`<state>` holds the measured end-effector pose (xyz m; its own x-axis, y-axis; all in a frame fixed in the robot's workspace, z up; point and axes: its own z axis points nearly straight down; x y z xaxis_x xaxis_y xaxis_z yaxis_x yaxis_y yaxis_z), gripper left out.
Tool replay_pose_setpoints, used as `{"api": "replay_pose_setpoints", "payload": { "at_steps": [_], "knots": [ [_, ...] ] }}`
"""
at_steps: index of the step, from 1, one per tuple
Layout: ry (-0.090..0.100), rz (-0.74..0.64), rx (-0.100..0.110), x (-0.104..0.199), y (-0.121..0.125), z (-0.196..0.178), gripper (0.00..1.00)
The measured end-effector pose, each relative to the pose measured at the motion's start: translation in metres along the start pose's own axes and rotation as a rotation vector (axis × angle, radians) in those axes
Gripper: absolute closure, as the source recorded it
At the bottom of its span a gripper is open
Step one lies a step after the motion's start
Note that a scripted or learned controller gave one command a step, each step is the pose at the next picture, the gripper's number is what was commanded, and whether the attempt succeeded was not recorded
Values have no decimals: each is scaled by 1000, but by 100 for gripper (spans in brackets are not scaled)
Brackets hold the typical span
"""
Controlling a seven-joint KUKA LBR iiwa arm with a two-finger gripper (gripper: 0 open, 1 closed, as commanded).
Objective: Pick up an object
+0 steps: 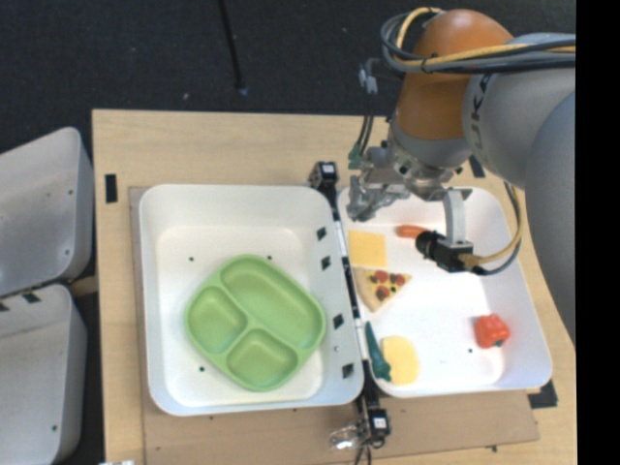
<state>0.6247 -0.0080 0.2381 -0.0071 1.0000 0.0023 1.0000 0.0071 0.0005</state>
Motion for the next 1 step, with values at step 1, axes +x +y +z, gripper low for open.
{"api": "replay_pose_setpoints", "payload": {
  "at_steps": [1],
  "knots": [
    [0, -1, 1, 56, -17, -10, 100]
  ]
}}
